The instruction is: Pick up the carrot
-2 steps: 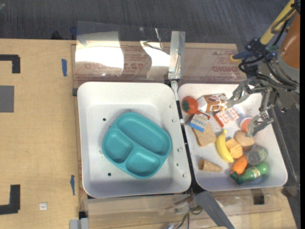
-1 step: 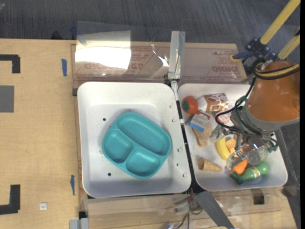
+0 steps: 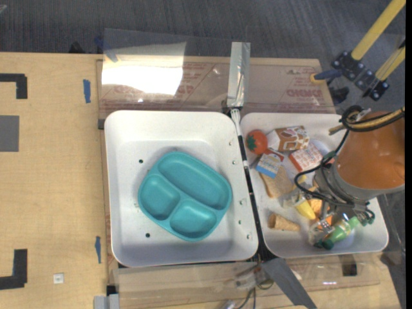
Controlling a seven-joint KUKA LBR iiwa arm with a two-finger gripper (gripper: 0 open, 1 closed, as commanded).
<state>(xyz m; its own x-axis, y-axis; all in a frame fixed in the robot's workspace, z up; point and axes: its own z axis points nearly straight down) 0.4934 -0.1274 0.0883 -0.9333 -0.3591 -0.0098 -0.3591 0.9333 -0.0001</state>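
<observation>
The right bin point(image 3: 380, 240) holds a pile of toy foods. A small orange piece point(image 3: 326, 223), possibly the carrot, lies low in the pile beside a green bottle-like toy point(image 3: 336, 236); it is partly hidden. My gripper point(image 3: 325, 206) hangs over this spot, under the arm's orange band point(image 3: 373, 156) and dark cables that cover its tip. A rounder orange-red toy with a green stalk point(image 3: 256, 140) sits at the bin's upper left, well away from the gripper.
A teal divided plate point(image 3: 185, 195) lies in the left bin point(image 3: 122, 134). In the right bin are also a cone point(image 3: 283, 222), a yellow piece point(image 3: 307, 208), small boxes point(image 3: 293, 140) and a blue-white packet point(image 3: 269, 165). A metal divider point(image 3: 237, 82) stands behind the bins.
</observation>
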